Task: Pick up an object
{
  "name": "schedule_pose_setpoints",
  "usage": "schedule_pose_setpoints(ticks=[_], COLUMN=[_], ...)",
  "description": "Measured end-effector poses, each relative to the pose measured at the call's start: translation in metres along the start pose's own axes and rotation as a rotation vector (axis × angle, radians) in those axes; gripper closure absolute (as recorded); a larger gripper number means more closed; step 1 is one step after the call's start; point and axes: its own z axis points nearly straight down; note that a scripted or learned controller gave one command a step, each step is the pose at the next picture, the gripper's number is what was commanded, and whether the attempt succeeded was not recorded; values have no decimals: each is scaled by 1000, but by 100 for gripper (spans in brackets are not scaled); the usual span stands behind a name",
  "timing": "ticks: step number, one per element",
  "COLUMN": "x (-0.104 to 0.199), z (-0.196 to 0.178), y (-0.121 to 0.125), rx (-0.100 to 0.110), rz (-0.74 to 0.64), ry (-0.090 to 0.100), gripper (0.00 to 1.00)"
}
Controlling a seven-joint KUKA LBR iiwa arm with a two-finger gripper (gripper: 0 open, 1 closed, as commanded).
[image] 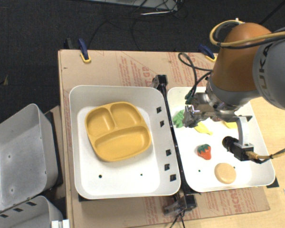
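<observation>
A bench (114, 65) of brown board carries two shallow white bins side by side, the left bin (80, 175) and the right bin (256, 177).

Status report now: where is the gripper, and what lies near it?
Gripper low over right bin, at green toy and yellow piece. Strawberry and tan disc lie apart, untouched. Yellow tray in left bin.
</observation>
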Motion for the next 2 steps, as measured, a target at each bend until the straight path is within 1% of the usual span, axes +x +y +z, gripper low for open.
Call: schedule_pose_setpoints(ticks=[1, 2], x=[43, 95], z=[19, 24], y=[-9, -10], rx=[2, 0], rz=[1, 0], ry=[-1, 0], gripper=[100, 100])
